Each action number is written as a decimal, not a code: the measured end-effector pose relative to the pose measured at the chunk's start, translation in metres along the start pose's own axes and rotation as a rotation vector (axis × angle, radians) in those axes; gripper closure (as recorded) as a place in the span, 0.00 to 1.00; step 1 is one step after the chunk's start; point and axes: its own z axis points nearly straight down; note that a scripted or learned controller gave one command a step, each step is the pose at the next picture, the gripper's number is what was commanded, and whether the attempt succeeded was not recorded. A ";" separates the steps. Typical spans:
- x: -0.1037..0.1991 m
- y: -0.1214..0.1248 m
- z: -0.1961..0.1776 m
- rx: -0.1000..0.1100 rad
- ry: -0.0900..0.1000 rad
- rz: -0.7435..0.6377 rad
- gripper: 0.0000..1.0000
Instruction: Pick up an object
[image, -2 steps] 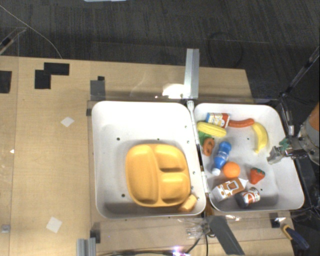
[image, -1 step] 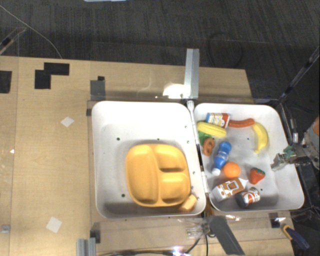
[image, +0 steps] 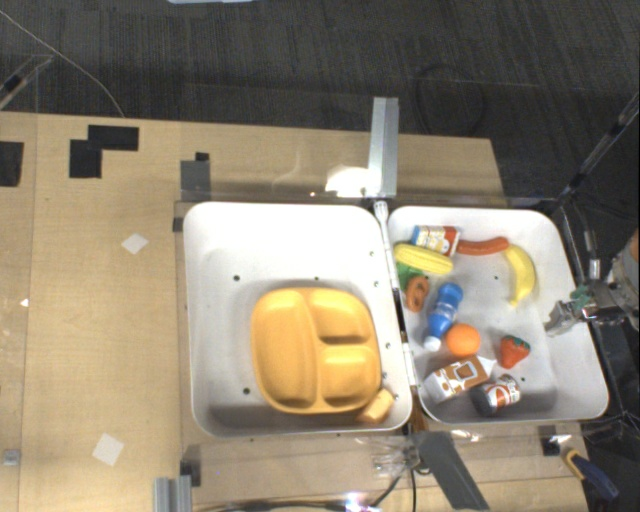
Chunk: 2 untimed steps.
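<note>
The right bin holds several toy foods: a yellow banana, a red sausage, a small labelled can, a corn cob, a blue bottle, an orange, a strawberry, a brown carton and a dark soda can. My gripper hangs over the bin's right rim, to the right of the banana and above the strawberry. Nothing is visibly held in it.
The left bin carries a yellow divided plate, with a small tan piece at its front right corner. A metal post stands behind the wall between the bins. Wooden bench surrounds both bins.
</note>
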 end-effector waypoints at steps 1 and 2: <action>0.000 0.002 -0.011 -0.005 -0.002 -0.005 1.00; 0.000 0.005 -0.023 -0.010 -0.004 -0.010 1.00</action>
